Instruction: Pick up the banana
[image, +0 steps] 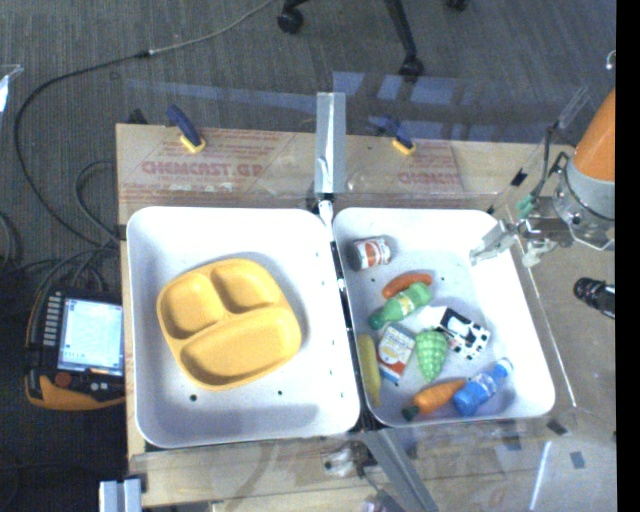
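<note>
On the worktop (230, 165), the left bin (150, 400) holds a yellow divided tray (230, 322) near its centre. The right bin (530, 330) holds the clutter: a small can (369, 252) at 11 o'clock, a carrot (436, 396) and a blue bottle (483, 388) toward 5 o'clock, a green corn-like toy (431, 352) at the middle. The banana (369, 366) lies along the right bin's wall at 8 o'clock, just beside the divider. The hand (497, 240) hangs over that bin's 2 o'clock rim, well apart from the banana; whether it is open or closed cannot be told.
</note>
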